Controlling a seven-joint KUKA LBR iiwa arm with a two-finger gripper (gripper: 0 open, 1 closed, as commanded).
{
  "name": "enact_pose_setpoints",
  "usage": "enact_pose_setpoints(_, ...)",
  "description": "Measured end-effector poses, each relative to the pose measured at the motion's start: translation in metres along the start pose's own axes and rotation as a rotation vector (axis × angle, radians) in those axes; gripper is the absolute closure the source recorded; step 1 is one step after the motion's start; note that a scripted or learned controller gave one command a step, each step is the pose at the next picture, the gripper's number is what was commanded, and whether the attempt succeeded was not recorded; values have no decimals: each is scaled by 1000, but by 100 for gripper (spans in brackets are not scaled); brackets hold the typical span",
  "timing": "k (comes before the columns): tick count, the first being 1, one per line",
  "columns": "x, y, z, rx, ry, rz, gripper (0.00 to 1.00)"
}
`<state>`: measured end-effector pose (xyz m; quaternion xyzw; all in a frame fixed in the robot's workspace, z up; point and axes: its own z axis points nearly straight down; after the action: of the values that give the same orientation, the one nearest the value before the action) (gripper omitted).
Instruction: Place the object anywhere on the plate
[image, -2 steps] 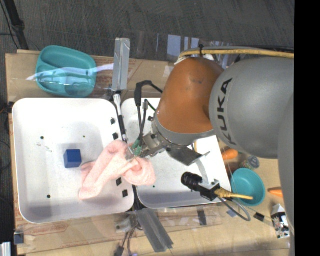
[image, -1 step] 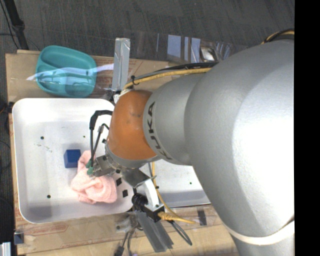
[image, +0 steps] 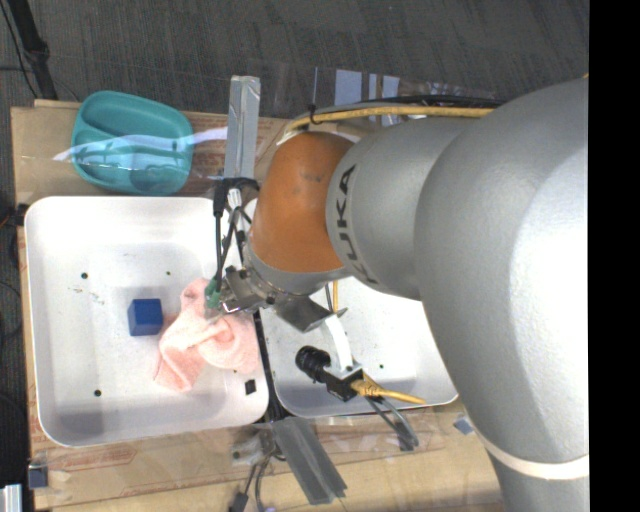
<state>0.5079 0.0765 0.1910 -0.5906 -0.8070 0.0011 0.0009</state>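
A small blue cube (image: 145, 316) rests on the floor of the left white bin (image: 60, 250), toward its middle. Just right of it lies a crumpled pink cloth (image: 200, 345). My gripper (image: 222, 296) hangs over the cloth's upper right edge, close to the wall between the two bins, with a green bit at its tip. The orange band of the arm (image: 300, 205) and the wrist hide the gripper's underside.
The grey arm covers most of the right bin (image: 400, 375); a black plug with a yellow cable (image: 345, 385) hangs over its front. A teal plastic container (image: 130, 140) sits on the bench behind the left bin. A grey upright bar (image: 240, 125) stands at the back.
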Motion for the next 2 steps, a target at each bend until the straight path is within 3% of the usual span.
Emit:
enact_pose_setpoints(1, 27, 35, 70, 3, -6, 0, 100)
enact_pose_setpoints(2, 28, 59, 13, 1, 0, -180, 100)
